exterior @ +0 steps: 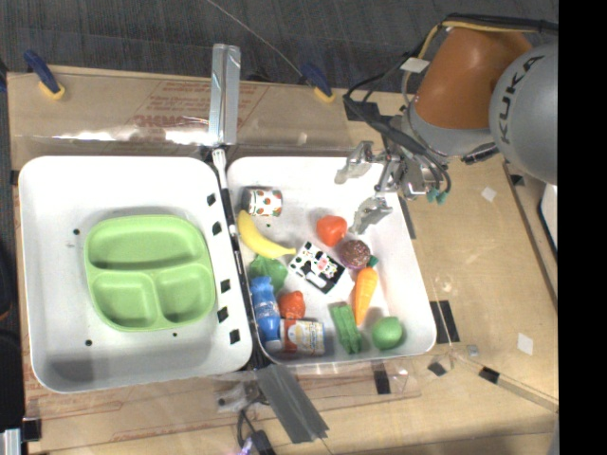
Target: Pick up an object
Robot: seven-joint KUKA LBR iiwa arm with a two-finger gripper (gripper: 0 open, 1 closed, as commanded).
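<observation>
My gripper (362, 190) hangs over the upper right part of the right bin (417, 282), its two fingers spread open with nothing between them. Just below and left of it lie a red tomato (331, 228) and a dark maroon round fruit (355, 251). The same bin holds a banana (258, 238), a spotted white cup (265, 202), a black-and-white cow-print box (317, 266), a carrot (363, 294), a green lime (387, 331), a blue bottle (264, 311) and a labelled can (305, 336).
The left bin (47, 197) carries a green divided plate (148, 271). A metal bar (225, 93) stands at the back, above the wall between the bins. The arm's orange band (465, 64) fills the upper right. Brown bench surface surrounds both bins.
</observation>
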